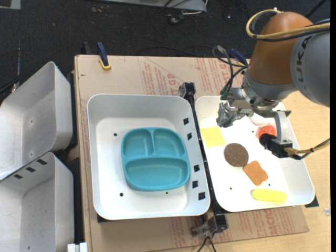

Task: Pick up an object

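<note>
Your gripper (227, 118) hovers over the right bin (302, 185), just above the yellow square (212, 137), which lies below-left of it; you cannot tell its state.

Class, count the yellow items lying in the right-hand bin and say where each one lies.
2. A pale yellow square lies near the bin's left wall, below the hand. A yellow oblong piece lies near the front edge. The arm may hide others.
</note>
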